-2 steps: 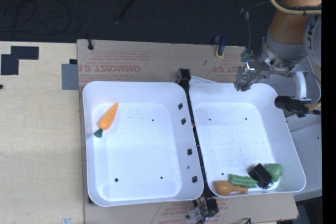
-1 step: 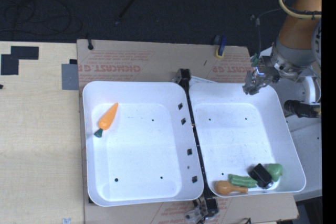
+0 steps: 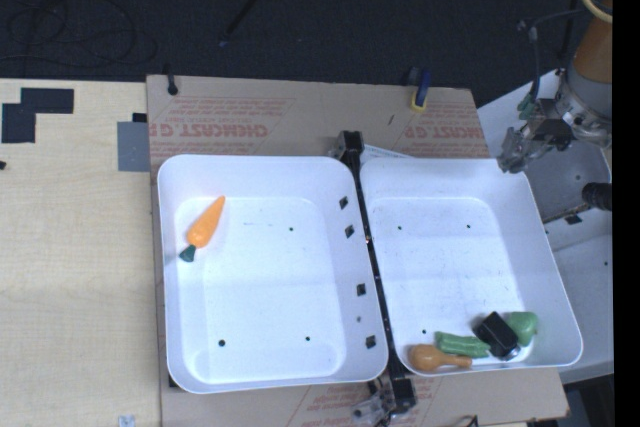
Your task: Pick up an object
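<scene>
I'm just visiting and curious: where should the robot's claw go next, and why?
Probably toward the near corner of the right white bin, where a black block lies among green and tan toys; the gripper hangs outside the bin's far corner, holding nothing.

Camera: we look down at a slant from above the bench.
Framing: both white bins (image 3: 165,215) fit whole.

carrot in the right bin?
No. The carrot lies in the left bin, near its upper-left corner, well apart from the items in the right bin.
</scene>
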